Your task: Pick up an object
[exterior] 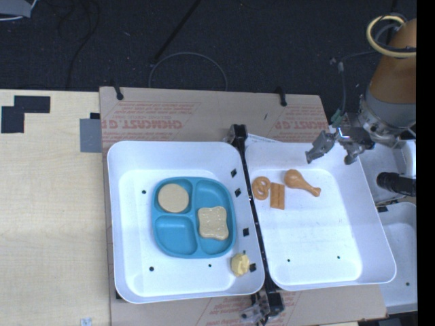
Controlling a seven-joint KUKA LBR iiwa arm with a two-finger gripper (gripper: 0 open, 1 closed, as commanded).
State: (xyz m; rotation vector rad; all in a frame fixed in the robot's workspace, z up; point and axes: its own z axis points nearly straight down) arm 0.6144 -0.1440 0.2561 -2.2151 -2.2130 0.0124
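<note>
We are seeing a toy chicken drumstick point(301, 182) lying in the right bin point(340, 250), up in its far half, tan-orange with a glossy plastic look, a fat rounded meat end and a thin bone handle. Its long axis is running diagonally: the bulbous end is pointing toward the upper left, the bone tip toward the lower right. Just left of it, not touching as far as we can tell, a pretzel point(261, 187) and a small orange-brown rectangular piece point(277, 197) are sitting side by side, touching or nearly so. The gripper point(334, 149) is hanging above the bin's far right corner, near the drumstick but apart from it, up and to the right; its two grey fingers are spread wide, with nothing between them. The arm's orange band point(393, 80) is showing above the wrist at the right side. In the left bin point(129, 175) a blue divided tray point(224, 202) is lying, holding a round tan cracker-like disc point(172, 197) in its upper left compartment and a slice of toast point(213, 223) in its right compartment; the lower left compartment is bare blue. A small yellowish lumpy item point(240, 264) is resting on the bin floor just off the tray's lower right corner, near the divide between the bins. Both bins are sitting on brown cardboard point(177, 117).
</note>
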